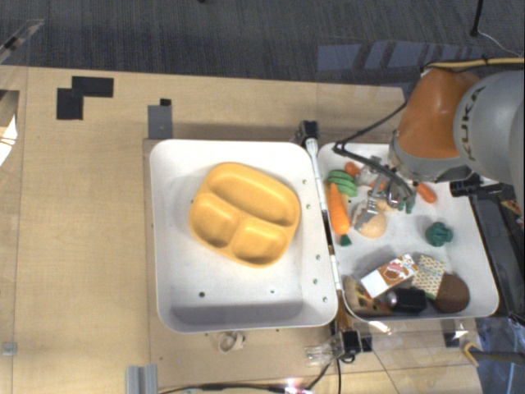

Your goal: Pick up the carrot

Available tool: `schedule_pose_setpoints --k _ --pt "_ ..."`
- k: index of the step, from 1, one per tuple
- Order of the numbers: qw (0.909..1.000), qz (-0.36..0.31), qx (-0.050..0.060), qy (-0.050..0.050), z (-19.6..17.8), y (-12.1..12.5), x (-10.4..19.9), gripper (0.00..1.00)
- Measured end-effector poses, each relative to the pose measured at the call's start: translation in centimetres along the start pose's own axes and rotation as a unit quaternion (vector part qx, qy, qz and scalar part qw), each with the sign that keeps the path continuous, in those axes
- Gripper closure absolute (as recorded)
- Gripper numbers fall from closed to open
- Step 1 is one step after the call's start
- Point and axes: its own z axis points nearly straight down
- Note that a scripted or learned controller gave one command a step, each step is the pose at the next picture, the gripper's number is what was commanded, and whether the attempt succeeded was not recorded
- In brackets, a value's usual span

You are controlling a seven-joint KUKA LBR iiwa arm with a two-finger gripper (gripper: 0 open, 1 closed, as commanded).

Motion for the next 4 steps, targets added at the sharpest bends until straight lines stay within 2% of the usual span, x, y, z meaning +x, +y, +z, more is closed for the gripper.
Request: schedule_pose_setpoints --k 1,2,3,4 --pt "0.9982 0.060 0.000 0.000 0.0 -0.3 4.2 0.00" --pt "0.9849 0.173 0.000 0.002 -8.4 1.5 -3.2 0.00" --pt "0.9946 0.104 0.000 0.005 -1.9 -0.5 6.8 0.00" --pt "0.9630 0.270 0.001 0.003 -9.7 2.9 1.4 0.00"
